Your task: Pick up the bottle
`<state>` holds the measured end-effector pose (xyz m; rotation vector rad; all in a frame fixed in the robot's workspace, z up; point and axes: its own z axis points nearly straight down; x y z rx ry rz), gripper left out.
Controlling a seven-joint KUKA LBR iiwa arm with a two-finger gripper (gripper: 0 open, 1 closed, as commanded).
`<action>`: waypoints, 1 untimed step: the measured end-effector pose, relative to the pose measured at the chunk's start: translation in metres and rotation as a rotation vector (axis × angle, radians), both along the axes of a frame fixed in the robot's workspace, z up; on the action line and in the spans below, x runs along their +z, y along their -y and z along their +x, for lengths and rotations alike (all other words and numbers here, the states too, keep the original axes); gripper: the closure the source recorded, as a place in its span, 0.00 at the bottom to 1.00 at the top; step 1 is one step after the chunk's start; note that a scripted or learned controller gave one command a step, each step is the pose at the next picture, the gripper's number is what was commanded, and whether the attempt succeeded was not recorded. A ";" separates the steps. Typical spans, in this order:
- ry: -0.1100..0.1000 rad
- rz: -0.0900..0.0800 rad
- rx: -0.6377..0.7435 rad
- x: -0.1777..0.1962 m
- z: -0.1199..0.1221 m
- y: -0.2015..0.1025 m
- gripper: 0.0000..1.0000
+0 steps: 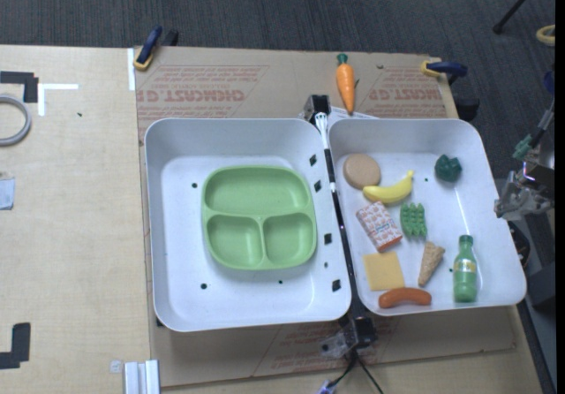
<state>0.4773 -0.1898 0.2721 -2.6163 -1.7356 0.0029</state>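
Right bin (494,207) holds green bottle (464,270) upright-lengthwise, cap far; hand (516,198) state unclear.

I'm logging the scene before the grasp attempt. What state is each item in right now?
bottle: lying in the right bin near its front right corner, untouched
banana: lying beside the round cookie
sausage: lying at the bin's front edge
green tray: flat in the left bin
carrot: outside the bins, on the cardboard
pincer: at the right bin's outer edge
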 end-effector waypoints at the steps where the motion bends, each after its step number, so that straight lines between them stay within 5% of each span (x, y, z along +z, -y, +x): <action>1: -0.001 -0.001 -0.107 -0.034 0.000 -0.097 1.00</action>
